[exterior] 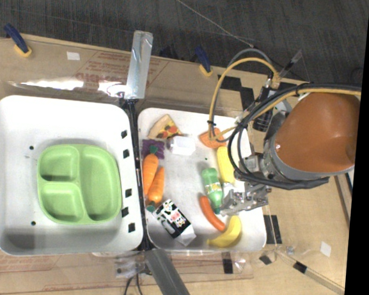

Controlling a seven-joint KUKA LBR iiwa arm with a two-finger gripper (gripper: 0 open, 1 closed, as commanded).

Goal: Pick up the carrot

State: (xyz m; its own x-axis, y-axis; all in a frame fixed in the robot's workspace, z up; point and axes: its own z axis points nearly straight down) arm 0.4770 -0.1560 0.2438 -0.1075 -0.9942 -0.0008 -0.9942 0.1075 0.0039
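Note:
Two orange carrots lie side by side against the left wall of the right bin [254, 228]: a longer carrot [149, 171] and a shorter one [158, 185] next to it. My gripper [243, 199] hangs over the right side of that bin, well to the right of the carrots. It sits just beside a green bottle [211, 184] and above a red-orange pepper [212, 214]. The arm's orange band [320, 133] covers the bin's right edge.
The right bin also holds a pizza slice [165, 128], a purple piece [152, 150], a white block [183, 145], an orange slice [209, 139], two bananas [224, 164] [228, 233] and a black-and-white carton [173, 218]. A green divided plate [79, 182] lies in the left bin [13, 122].

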